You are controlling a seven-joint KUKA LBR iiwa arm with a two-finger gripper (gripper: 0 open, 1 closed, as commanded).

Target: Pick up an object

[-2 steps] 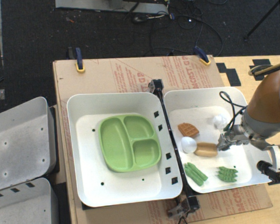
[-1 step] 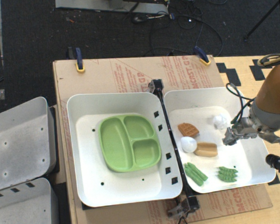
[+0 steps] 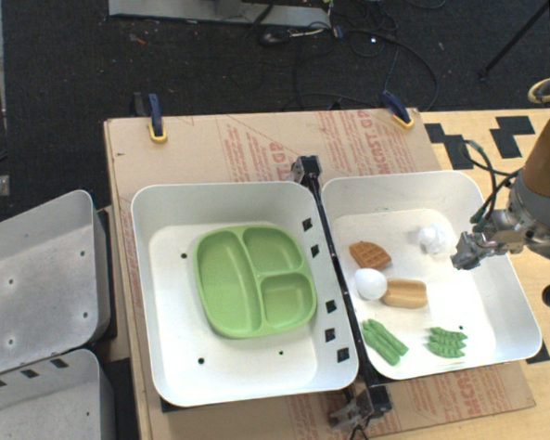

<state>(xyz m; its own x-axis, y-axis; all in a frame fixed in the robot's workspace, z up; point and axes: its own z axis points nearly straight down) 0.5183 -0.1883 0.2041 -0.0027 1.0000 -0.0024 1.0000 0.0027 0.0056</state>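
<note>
Nearest candidate for the pick is the small white crumpled object, lying in the right bin toward its far-right part, just to the view-left of the gripper. So the thing sits a short way left of and slightly beyond the gripper tip; no clear long axis, it's roughly round. Gripper hovers near the bin's right wall, apart from the object, nothing seen between its fingers. Can't tell whether the fingers are open or closed; too small and dark against the bin.

Other items, all placed w/ respect to the white crumpled object:
- waffle-like brown piece: to the left, near the bin divider.
- white egg: left and nearer the camera, touching or just beside the bread roll.
- bread roll: long axis runs roughly left-right, nearer the camera than the crumpled object.
- green bean pod: further toward the front, left; long axis on a diagonal.
- smaller green leafy piece: almost straight toward the front edge.

Left bin holds one thing only: a green divided plate, three compartments, nothing in them, well apart from the gripper.

Judgement: the pick isn't begun. A short shift left plus descent probably suits the crumpled object; risk is the soft shape slipping out.
</note>
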